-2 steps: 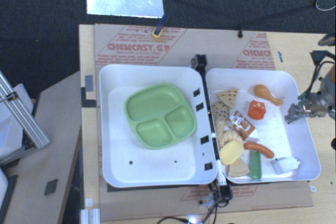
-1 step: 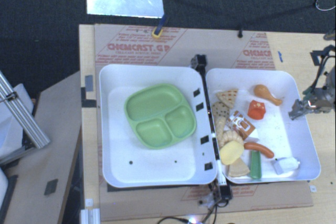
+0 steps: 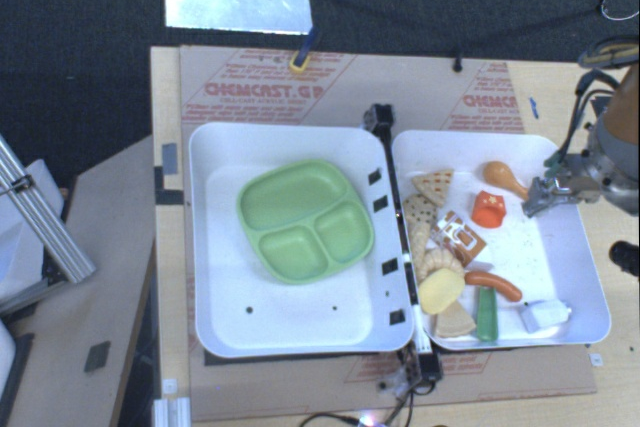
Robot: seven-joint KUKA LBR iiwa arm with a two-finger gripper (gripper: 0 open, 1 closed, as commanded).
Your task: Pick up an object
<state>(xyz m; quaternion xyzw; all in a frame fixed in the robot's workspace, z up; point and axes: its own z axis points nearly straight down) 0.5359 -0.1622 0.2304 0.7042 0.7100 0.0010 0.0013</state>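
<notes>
We are looking down on two white bins that sit side by side. The left bin [image 3: 215, 315] has a green tray [image 3: 305, 220] in it, the kind with three little sections for food. Nothing lies on the tray, so we think it may be the spot where things get put.

The right bin [image 3: 575, 265] has all the toy food. Most of it is piled along the left wall, from 9 o'clock down to 6 o'clock in that bin: a waffle slice [image 3: 433, 186], a yellow potato [image 3: 441, 291], a red sausage [image 3: 492, 285] and a green stick [image 3: 486, 317]. A small red piece [image 3: 489, 209] and an orange drumstick [image 3: 503, 178] lie more in the middle and toward 12 o'clock, with bare floor around them. A white and grey thing [image 3: 545, 315] lies at about 5 o'clock.

The gripper [image 3: 540, 196] sits at 3 o'clock in the right bin, close to the right wall. Nothing is between its fingers that we can see. We cannot tell if it is open or closed, because the tip is small and dark.

We think the red piece or the drumstick would be easiest to grab. They are nearest the gripper and sit apart from the pile, so the gripper would not bump other toys.
</notes>
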